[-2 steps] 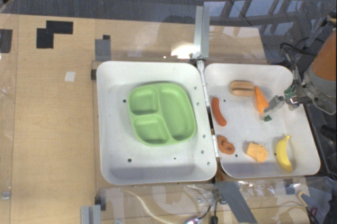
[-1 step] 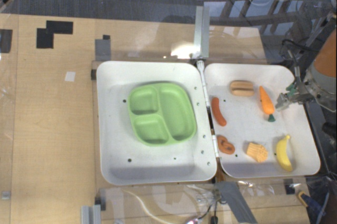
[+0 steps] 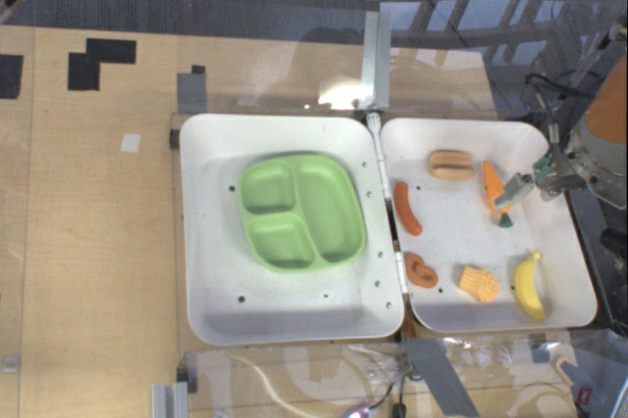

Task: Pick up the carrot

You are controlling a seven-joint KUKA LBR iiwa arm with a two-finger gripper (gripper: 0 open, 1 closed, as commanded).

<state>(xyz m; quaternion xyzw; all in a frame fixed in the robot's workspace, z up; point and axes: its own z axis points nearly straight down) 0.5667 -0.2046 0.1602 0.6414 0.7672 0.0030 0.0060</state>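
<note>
wooden bench (image 3: 88, 210) spreads across the frame with two white bins side by side, the left bin (image 3: 206, 308) holding one green divided plate (image 3: 297, 212) and the right bin (image 3: 559, 308) holding six toy foods. one carrot (image 3: 491, 185) lies at the upper right of the right bin, with one hot dog bun (image 3: 450, 165) to its left, one sausage (image 3: 407, 208) farther left, and one pretzel (image 3: 422, 271), one corn cob (image 3: 480, 284) and one banana (image 3: 529, 286) along the lower part. gripper (image 3: 517, 192) reaches in from the right edge, its tip just beside the carrot's lower end with nothing visibly held, and how far it is open i cannot tell.
</note>
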